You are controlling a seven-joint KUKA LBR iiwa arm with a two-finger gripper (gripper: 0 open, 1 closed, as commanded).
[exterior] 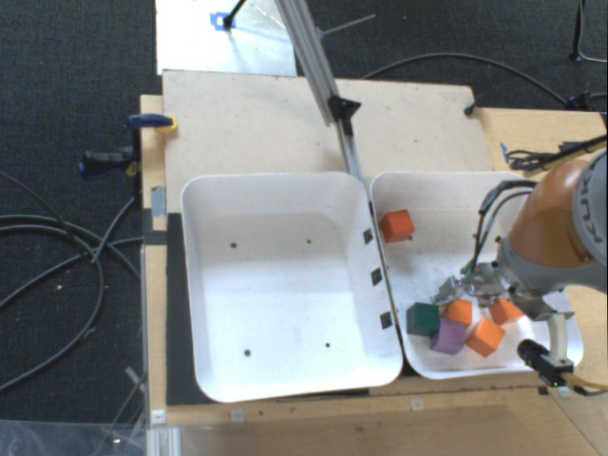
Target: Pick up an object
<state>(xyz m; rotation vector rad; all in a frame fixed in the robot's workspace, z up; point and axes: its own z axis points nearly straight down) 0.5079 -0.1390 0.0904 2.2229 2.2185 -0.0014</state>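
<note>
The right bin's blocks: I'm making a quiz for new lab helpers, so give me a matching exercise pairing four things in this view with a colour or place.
Things:
1. Lone block near the right bin's upper left
2. Block at the cluster's left end
3. Block just right of that one
4. Clamp

Matches:
A. Purple
B. On the bench's left edge, beyond the bins
C. Orange
D. Dark green

Pairs: 1-C, 2-D, 3-A, 4-B
</note>
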